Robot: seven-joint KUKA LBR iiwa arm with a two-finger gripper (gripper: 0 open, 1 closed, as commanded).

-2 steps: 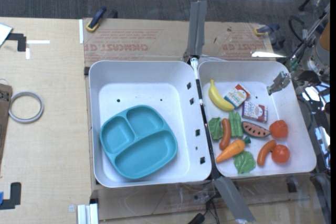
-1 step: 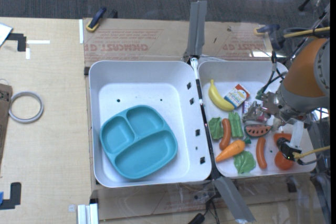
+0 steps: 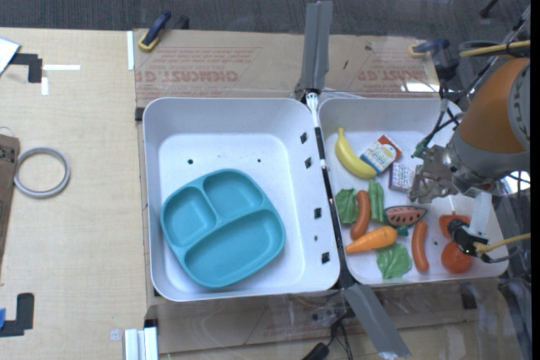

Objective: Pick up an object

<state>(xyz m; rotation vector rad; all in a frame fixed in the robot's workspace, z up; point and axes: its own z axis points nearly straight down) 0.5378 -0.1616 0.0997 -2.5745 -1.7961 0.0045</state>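
The jaws (image 3: 424,181) hang low over the right bin (image 3: 472,270), above its middle toward the right wall; whether they are spread or clenched cannot be told. Nothing shows between them. In that bin lie a banana (image 3: 352,156) and a small carton (image 3: 379,154) near the far wall, a watermelon slice (image 3: 405,216) just beside the jaws, a carrot (image 3: 371,240), a sausage (image 3: 419,245), green leaves (image 3: 393,260) and a tomato (image 3: 456,257) by the near right corner. The left bin (image 3: 169,131) holds a blue divided plate (image 3: 223,225) toward its near left corner. A roll of tape (image 3: 39,172) lies on the counter (image 3: 67,265) at the left.
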